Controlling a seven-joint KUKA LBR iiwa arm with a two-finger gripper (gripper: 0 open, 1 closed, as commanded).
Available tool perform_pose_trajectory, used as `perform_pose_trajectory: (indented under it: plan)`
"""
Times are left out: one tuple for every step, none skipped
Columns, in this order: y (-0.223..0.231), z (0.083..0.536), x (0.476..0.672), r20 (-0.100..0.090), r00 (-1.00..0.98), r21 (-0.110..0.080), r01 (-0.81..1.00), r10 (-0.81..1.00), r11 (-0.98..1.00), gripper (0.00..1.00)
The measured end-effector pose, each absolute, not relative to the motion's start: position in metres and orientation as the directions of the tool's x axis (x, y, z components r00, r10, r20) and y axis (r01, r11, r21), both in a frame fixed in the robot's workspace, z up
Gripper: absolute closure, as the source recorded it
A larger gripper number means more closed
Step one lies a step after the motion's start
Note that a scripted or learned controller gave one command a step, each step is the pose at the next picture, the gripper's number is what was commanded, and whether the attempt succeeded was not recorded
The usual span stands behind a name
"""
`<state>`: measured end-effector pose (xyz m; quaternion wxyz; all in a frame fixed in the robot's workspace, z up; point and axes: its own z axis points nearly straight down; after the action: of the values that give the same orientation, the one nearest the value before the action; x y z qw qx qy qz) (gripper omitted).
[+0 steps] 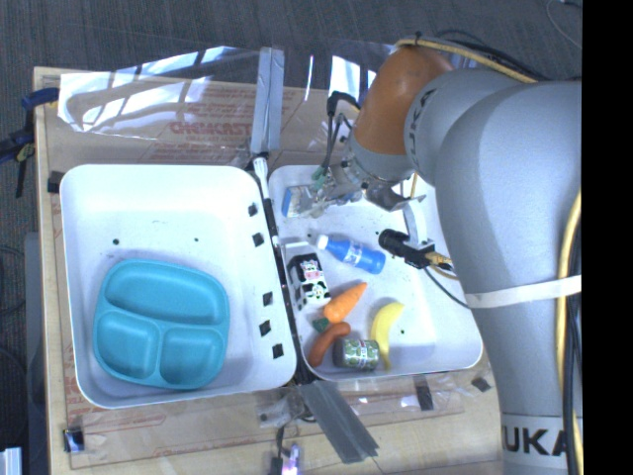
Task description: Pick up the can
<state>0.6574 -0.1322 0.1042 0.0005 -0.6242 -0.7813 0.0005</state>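
In the right bin [450, 349] I see many things close together: a blue bottle [352, 254] lies in the middle, a black-and-white carton [309, 279] is at the left wall, two carrots [336, 317] lie below it, and a yellow banana [386, 329] stands just right of them. The can [357, 354] lies on its side at the near edge, between the lower carrot and the banana, touching both; it looks dark green with a shiny end. The gripper [318, 192] is in the far left corner of this bin, well apart from the can, and I cannot tell its state. The left bin [89, 196] holds a blue tray [161, 321].
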Motion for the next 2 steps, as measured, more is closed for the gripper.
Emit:
perform_pose_trajectory:
  plan:
    - [-0.132,0.104,0.657,0.0,-0.221,-0.002,0.975,0.975,0.221,0.0]
    - [-0.132,0.114,0.658,0.0,-0.223,-0.001,0.975,0.975,0.223,1.0]
